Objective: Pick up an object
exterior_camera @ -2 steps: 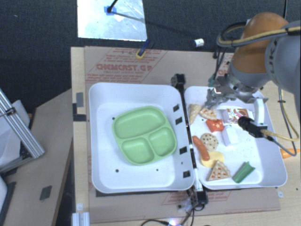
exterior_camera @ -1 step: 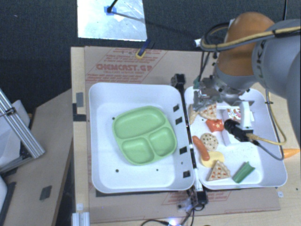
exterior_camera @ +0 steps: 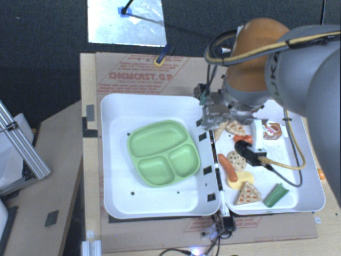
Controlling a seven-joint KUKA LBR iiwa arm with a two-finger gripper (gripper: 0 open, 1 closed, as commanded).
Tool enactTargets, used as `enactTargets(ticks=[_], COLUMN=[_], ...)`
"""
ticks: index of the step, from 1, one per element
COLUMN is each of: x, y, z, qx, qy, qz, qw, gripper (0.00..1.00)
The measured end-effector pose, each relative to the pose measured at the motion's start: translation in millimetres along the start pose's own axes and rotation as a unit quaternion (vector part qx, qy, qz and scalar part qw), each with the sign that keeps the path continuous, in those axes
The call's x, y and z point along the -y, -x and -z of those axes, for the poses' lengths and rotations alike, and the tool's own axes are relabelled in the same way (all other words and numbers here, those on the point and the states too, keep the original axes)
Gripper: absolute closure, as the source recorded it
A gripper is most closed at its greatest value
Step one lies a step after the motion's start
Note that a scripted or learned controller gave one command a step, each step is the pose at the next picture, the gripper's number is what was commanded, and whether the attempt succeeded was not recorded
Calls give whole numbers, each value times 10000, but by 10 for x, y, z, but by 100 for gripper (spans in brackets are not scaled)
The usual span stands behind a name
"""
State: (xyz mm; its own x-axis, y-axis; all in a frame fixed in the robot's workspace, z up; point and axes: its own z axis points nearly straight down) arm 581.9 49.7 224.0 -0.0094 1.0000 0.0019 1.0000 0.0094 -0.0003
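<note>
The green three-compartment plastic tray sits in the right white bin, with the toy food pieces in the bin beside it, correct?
Not quite. The camera view shows the green three-compartment plastic tray in the left white bin; the toy food pieces lie in the right white bin.

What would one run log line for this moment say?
arm: over right bin's far-left corner | gripper: low above toy food | green divided tray: in left bin | pick: not shown

Looked smooth, glossy plastic: green tray and white bins. Beneath, matt brown cardboard; behind, crinkled shiny foil sheet; beyond, dark matt cloth.
</note>
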Motion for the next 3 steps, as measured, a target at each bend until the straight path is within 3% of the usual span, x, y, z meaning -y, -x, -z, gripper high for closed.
enactTargets(ticks=[1,2,3], x=[154,208,116], y=[-386,-270,-228], z=[-66,106,-33], qx=[2,6,12], qy=[-4,11,3], qz=[-3,-42,-48], qw=[10000,10000,10000], gripper=[100,100,100])
